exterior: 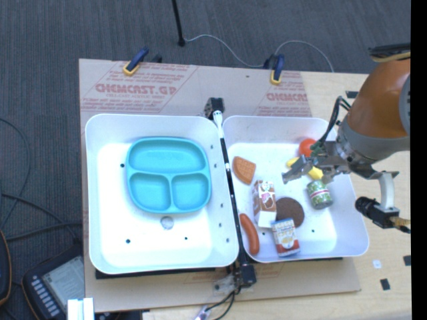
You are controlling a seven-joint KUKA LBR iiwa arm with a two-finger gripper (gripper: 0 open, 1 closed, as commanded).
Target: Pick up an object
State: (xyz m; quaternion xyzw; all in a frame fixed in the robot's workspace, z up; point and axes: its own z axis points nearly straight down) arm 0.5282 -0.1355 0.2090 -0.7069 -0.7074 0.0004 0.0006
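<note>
Several small toy foods crowd the right bin point(347, 242), where the tool point(308, 170) hovers open-fingered over a yellow piece point(294, 161) near its far right corner, probably light, hard, slippery plastic best pinched across its middle.

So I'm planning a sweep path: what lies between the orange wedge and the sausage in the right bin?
In the camera view, the brown-and-white packet lies just right of the line from wedge to sausage; otherwise bare white bin floor.
</note>
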